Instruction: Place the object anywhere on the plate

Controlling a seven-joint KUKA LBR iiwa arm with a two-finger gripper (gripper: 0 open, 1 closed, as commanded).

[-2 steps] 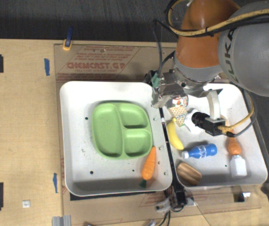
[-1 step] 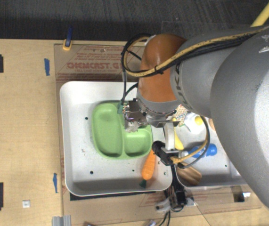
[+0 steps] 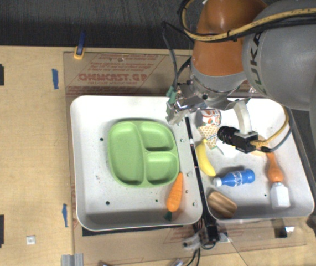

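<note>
- While the carrot [image 3: 174, 194] lies nearest, against the left bin's [image 3: 86, 148] front-right wall, just off the green plate [image 3: 141, 151], it could be the object; a grasp there may scrape the wall.
- Beyond, the banana [image 3: 205, 158], blue bottle [image 3: 234, 178] and wooden piece [image 3: 221, 203] crowd the right bin [image 3: 299, 173].
- Farthest, the gripper [image 3: 202, 111] hangs over the divider; whether it is open or closed, I cannot tell.

Right bin: banana [image 3: 205, 158], blue bottle [image 3: 235, 178] (lying), wooden piece [image 3: 222, 203].
</note>
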